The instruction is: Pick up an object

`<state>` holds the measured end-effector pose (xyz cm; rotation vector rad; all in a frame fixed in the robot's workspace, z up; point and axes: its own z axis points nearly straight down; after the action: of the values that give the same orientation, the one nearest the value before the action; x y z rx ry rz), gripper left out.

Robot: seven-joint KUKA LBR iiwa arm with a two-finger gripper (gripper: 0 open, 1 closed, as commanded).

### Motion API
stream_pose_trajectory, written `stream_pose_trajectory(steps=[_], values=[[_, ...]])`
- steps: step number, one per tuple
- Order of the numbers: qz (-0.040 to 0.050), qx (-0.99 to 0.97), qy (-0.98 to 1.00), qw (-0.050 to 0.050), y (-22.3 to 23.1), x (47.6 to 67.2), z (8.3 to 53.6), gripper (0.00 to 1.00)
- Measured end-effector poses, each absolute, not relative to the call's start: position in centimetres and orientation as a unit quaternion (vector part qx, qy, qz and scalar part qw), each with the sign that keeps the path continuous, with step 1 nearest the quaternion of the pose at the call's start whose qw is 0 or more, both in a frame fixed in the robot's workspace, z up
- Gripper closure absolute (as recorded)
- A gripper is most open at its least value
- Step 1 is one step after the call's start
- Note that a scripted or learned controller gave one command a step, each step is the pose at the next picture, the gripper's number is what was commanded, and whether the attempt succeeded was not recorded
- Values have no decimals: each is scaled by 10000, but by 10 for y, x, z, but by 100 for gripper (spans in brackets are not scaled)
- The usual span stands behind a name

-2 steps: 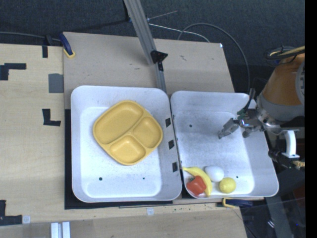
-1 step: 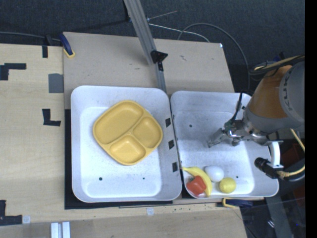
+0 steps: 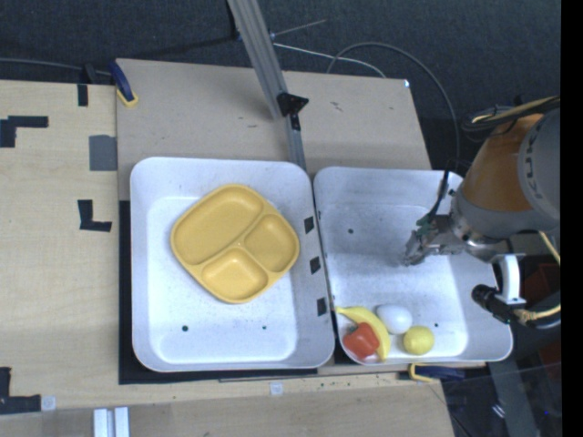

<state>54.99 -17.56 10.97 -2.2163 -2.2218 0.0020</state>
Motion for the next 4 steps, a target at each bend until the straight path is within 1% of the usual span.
stream_pose_trajectory(steps=[1, 2, 3, 4], values=[[-10, -7067, -7076, -22, -179, 548, 172, 100], [-12, -7063, -7079, -25, -176, 544, 233, 100], [-10, -7064, -7078, -23, -175, 545, 285, 100], [1, -7049, -7094, 6, -120, 549, 280, 100]])
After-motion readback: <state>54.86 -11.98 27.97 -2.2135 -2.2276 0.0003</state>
